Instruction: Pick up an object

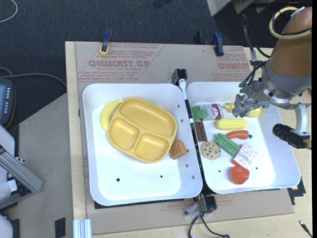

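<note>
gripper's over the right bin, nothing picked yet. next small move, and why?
Probably a short straight descent. The gripper hangs over the far side of the right bin, right beside the corn cob, with nothing visibly held. The corn lies flat with some room around it, so it looks like the nearest target.

Red print reading "CHEMCAST GP" runs across the brown protective paper (124,58) covering the table, left side; the right-hand print is partly hidden.
</note>
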Controlling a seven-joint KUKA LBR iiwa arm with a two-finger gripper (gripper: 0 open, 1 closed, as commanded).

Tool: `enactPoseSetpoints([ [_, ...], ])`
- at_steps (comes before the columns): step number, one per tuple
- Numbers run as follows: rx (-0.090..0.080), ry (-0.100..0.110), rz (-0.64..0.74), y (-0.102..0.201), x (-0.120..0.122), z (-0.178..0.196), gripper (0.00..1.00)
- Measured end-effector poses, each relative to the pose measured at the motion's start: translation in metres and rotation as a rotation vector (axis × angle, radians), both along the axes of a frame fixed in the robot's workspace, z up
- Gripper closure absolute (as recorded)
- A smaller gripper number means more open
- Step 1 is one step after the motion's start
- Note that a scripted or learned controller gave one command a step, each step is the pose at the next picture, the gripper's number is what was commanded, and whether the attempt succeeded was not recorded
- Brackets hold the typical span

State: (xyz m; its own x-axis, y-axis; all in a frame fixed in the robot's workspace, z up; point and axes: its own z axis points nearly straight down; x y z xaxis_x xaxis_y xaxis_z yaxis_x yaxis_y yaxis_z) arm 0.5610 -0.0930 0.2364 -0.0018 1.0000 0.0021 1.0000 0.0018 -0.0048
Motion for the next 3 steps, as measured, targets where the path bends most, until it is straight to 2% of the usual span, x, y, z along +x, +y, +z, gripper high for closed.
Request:
enactPoseSetpoints([
  [1,0.0,0.001,-0.002,0.023,-0.053,-0.006,1.0],
  [2,-0.001,-0.001,-0.003,0.029,-0.072,-0.011,1.0],
  [3,-0.002,-0.006,-0.002,0.032,-0.077,-0.002,1.0],
])
